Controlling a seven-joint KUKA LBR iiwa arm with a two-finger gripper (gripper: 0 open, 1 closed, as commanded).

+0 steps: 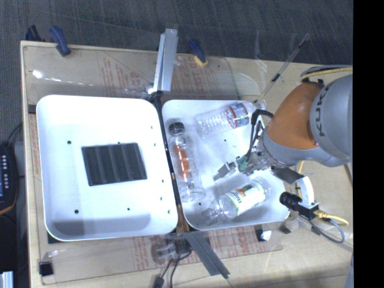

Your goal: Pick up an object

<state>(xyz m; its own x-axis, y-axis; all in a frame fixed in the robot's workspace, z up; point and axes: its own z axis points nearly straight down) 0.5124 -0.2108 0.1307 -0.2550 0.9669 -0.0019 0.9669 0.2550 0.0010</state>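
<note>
Three bottles: lying in my right bin [180, 116]
My gripper [231, 168]: hovering above the labelled bottle [243, 198], grip state unclear
Left bin [54, 119]: holding a dark grate [114, 163]

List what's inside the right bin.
Right bin holds three clear plastic bottles: one at the top, one with orange contents along the left wall, one green-labelled at the bottom. The gripper hides the floor beneath it.

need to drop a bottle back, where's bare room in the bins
Most room is in the left bin: bare white floor all round the dark grate. The right bin is crowded: three clear bottles, at top, left wall and bottom, with the gripper among them. Only a small patch below the top bottle.
</note>
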